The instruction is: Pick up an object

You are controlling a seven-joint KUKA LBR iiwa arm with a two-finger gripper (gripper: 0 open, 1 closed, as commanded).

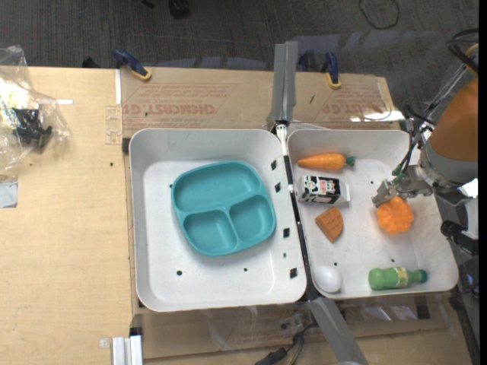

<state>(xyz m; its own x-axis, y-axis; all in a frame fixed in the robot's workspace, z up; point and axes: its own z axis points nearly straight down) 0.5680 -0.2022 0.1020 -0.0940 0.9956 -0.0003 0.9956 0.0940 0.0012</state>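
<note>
Your two-finger pincer (389, 195) is sitting right over the bumpy orange plastic fruit (396, 216) in the right white bin (358, 149), fingertips touching its top; you cannot tell whether they are clamping.

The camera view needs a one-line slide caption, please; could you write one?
Gripper poised at the orange fruit in the right bin; teal tray in the left.

Dark grey carpet floor (228, 21) beyond; light wooden bench (61, 242); brown cardboard sheet (198, 101) clamped.
</note>
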